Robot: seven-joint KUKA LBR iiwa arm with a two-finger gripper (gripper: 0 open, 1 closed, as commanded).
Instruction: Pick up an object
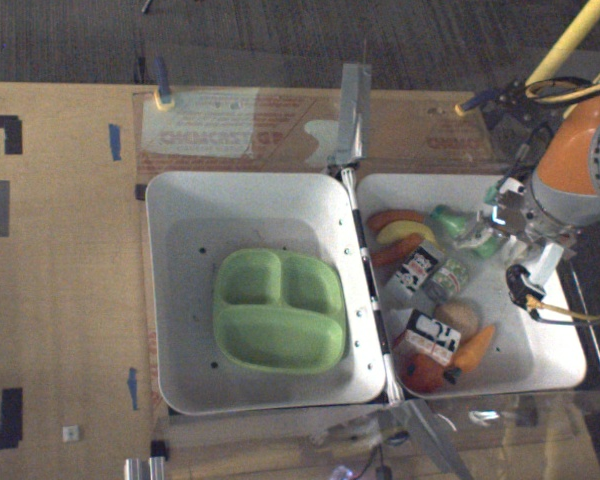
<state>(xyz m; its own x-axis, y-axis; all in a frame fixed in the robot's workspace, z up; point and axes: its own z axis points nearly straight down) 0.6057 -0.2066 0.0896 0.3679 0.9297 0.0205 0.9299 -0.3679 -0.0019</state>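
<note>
A camera looks down at a slant on a tan worktop carrying two shallow white bins side by side. The left bin, in the middle of the frame, holds a light green divided tray. The right bin, at centre right, holds a loose pile of small toy-like items. The grey arm with its orange band enters from the right edge, and its gripper hangs over the upper right part of the right bin; whether it is wide or narrow cannot be told from this angle, and nothing can be seen held in it. The closest item is a green bottle, lying just to the left of the gripper, near or perhaps touching it, with its long axis running roughly left to right across the frame. It looks pale translucent green and rounded. Further left sit a yellow banana and two orange-red sausage shapes near the bin's left wall. Below those lie a black-and-white carton and a small grey can. Toward the bin's lower edge, well apart from the gripper and down-left of it, lie a second carton, a beige rounded lump, an orange carrot tilted diagonally, and a red rounded piece. Judging by position, the green bottle seems the likeliest target, calling for only a short move left and down.
</note>
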